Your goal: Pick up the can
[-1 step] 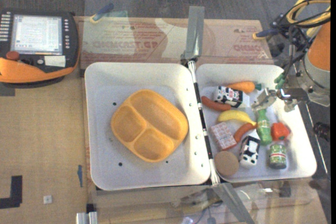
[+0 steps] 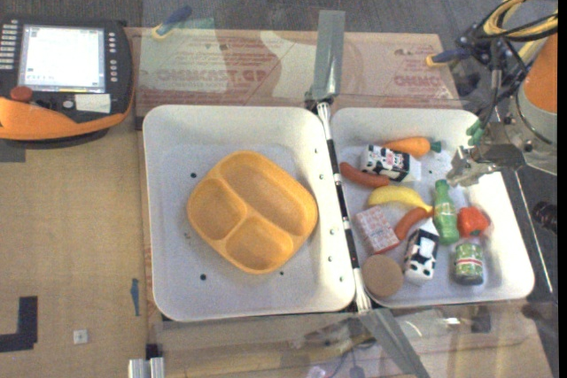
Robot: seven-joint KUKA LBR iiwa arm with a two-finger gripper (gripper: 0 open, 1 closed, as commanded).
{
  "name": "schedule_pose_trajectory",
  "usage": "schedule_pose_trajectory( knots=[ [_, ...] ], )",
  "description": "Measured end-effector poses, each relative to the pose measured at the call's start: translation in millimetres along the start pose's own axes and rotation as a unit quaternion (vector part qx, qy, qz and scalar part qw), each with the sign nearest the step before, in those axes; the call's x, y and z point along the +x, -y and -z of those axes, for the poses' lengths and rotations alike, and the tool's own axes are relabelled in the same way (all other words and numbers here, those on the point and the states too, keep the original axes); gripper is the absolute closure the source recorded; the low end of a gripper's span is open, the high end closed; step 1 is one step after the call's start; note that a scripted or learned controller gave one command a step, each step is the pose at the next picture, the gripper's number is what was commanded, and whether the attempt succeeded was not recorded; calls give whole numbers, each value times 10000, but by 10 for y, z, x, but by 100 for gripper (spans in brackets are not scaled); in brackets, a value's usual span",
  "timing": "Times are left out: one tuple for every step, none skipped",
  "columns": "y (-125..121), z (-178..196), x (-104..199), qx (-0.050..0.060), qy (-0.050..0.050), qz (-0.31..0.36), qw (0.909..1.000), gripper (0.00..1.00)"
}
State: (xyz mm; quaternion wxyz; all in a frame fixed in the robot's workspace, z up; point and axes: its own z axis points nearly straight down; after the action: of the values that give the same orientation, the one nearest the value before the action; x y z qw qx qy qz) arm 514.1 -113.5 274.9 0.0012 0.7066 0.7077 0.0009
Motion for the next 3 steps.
schedule_pose_trajectory(
  knots=[
    [285,-1877,-929,-12,6,46,10000,100],
    [268,-1878,-862,0,-43,93,9999,0],
    [338,-1878,-1045,2,-32,2844,9587,0]
  ],
)
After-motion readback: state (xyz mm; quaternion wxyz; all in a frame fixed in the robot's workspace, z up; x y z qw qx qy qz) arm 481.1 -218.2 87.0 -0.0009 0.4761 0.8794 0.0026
